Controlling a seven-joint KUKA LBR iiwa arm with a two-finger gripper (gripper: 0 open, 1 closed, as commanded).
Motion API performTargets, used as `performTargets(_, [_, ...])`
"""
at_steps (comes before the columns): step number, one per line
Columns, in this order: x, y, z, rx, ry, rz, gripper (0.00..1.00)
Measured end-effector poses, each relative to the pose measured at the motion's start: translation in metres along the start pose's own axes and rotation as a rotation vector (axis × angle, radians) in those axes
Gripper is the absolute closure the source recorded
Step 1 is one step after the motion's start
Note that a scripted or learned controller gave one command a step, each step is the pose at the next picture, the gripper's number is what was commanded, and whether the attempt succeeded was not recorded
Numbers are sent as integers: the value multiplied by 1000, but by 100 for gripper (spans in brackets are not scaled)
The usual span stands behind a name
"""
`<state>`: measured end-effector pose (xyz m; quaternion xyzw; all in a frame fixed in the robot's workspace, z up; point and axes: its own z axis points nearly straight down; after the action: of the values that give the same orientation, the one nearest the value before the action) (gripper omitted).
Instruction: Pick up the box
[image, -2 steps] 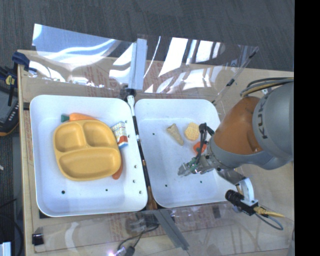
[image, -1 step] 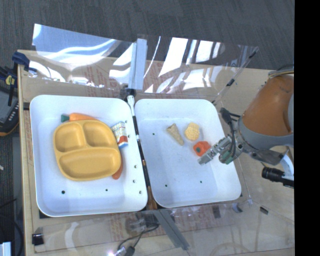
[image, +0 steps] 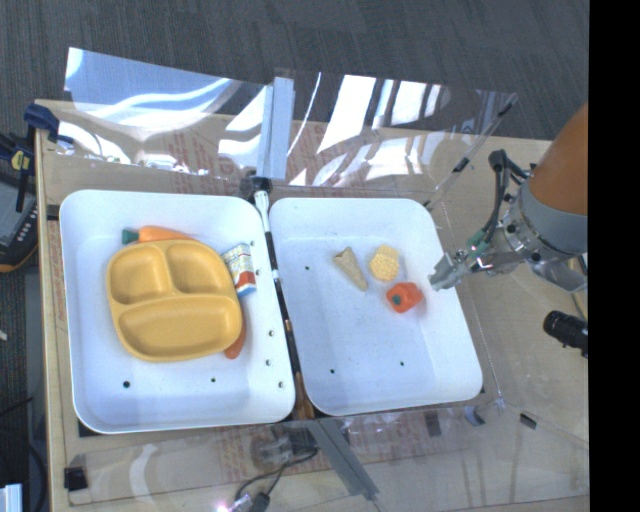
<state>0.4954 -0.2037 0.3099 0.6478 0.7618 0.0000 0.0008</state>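
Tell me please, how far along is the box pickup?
Nothing looks done: the small white box with red and blue print lies in the left white bin, beside the yellow divided plastic tray. The claw hangs at the right white bin's edge. Reaching, grasping and lifting remain.

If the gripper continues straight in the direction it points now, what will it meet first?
Probably the red toy strawberry in the right bin: the gripper points leftward over the bin's right rim. Its height is unclear, so it might pass above.

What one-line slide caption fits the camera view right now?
Gripper at the right bin's edge near a tomato; small box sits beside the yellow tray in the left bin.
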Motion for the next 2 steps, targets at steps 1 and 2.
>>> performTargets(1, [-4, -18, -23, -2, -2, -233, 100])
performTargets(2, [10, -17, -4, 3, 2, 81, 100])
